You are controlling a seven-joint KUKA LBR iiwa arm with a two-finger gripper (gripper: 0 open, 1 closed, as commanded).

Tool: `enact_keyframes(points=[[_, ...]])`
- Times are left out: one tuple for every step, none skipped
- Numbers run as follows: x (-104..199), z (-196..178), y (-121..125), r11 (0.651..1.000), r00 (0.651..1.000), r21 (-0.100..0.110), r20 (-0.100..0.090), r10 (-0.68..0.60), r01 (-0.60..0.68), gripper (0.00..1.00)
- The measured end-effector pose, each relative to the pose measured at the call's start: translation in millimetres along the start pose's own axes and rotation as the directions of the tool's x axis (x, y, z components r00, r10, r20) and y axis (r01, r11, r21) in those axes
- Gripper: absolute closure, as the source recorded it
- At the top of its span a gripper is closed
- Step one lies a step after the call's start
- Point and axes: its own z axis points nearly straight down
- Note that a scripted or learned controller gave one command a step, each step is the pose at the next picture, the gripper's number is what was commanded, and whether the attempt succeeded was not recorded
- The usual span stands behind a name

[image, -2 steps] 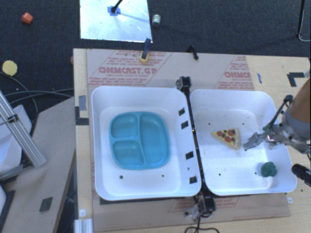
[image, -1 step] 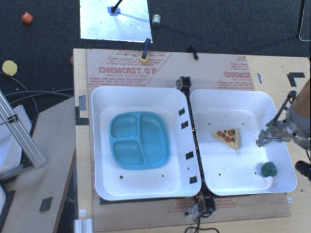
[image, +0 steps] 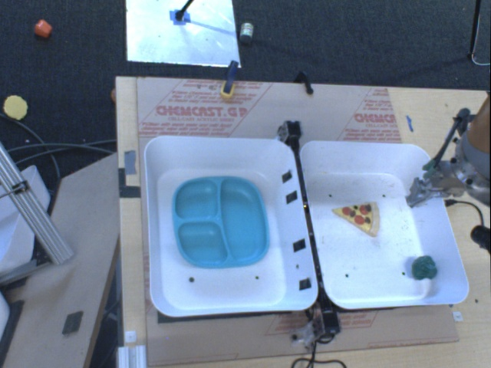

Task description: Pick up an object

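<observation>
Camera view: a triangular pizza slice point(image: 359, 217), yellow with red dots, is seen; the gripper point(image: 420, 192) jaw state cannot be told.

Two shallow white plastic bins: the left bin point(image: 153, 205) and the right bin point(image: 453, 282), side by side on one worktop point(image: 337, 110).

Relative to the left bin:
- Inside it: one light-blue three-compartment plastic tray point(image: 221, 221).
- In the bin to its right: one toy pizza slice with red toppings point(image: 358, 217) and one dark teal rounded lump point(image: 424, 267). Two loose items there in total.
- Beyond its far edge: one shiny square metal sheet point(image: 153, 29).
</observation>
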Motion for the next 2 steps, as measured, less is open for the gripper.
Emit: enact_keyframes(points=[[57,4,-1,1.000,1.000,0.006,-0.004,-0.002,0.002,1.00],[125,-14,9,1.000,1.000,0.004,-0.005,-0.005,0.005,1.00]])
